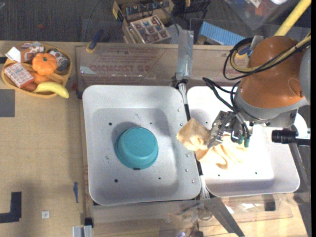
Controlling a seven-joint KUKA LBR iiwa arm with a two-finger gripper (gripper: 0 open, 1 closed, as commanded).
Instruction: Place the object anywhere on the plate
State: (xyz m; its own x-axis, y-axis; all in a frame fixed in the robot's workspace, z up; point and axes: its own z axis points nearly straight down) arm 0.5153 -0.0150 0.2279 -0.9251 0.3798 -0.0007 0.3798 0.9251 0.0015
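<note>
Camera view
Bins: two white bins side by side, the left bin (98,107) and the right bin (276,177), touching along a central divider.
Plate: one teal plate (137,147), round, lying upside-down-bowl-like at the middle of the left bin, slightly toward 6 o'clock.
Object: one tan, floppy cloth-like object (193,136), draped over the divider between the bins; one part hangs into the left bin at the plate's 3 o'clock, the rest spreads on the right bin's floor toward 4 o'clock. It lies apart from the plate.
Arm: one arm, its orange band (271,73) over the right bin at 1 o'clock from the object.
Gripper: one gripper (217,135), pointing down at the object's right part; whether the fingers are wide, narrow or pinching the fabric, I cannot tell.
Edges: the plate is well clear of all four walls of the left bin; bare white floor rings it on every side.
Open room: the right bin's floor is bare toward 5 o'clock.
Bench extras: one bowl of toy food (37,70) at 10 o'clock, outside the bins.
</note>
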